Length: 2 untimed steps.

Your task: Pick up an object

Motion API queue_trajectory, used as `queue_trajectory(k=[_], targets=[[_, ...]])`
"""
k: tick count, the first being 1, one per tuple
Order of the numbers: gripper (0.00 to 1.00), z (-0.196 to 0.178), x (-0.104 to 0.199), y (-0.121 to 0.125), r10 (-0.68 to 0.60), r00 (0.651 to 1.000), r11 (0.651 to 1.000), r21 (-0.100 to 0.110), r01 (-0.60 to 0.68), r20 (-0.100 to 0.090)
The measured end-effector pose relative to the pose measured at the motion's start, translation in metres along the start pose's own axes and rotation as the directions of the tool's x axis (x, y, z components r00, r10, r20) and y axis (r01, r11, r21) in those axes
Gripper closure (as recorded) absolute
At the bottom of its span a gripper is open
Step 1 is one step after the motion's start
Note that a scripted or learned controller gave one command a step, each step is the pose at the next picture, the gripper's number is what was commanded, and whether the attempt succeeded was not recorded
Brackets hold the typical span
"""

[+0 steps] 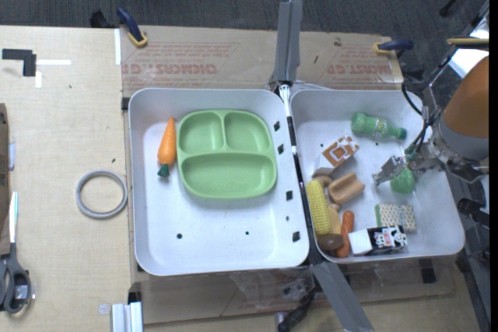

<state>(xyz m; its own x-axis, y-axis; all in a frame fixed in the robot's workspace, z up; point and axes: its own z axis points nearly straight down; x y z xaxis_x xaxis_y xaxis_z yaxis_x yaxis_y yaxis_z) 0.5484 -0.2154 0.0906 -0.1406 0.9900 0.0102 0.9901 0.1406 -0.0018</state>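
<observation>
Toys lie scattered in the right bin [443, 241]: a green bottle [377, 126], a corn cob [317, 206], a hot dog [345, 187] and a small green ball [403, 181]. The gripper [394, 170] hangs low just beside this ball, touching or almost touching it; if it pinches something, I cannot tell. The left bin [210, 245] carries a green tray [227, 154] and a carrot [166, 145].

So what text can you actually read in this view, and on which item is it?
Red print on the cardboard sheet behind the bins: upside down and too blurred to quote.
Small black and white carton in the right bin: markings too small to read.
Green bottle label: unreadable.
Nothing else carries legible text.
</observation>
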Motion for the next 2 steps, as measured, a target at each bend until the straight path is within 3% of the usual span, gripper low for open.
queue_trajectory(k=[1, 2], targets=[[1.0, -0.01, -0.003, 0.0, 0.004, 1.0, 1.0, -0.002, -0.004, 0.007], [1.0, -0.123, 0.04, 0.04, 0.042, 0.999, 0.999, -0.003, -0.042, 0.011]])
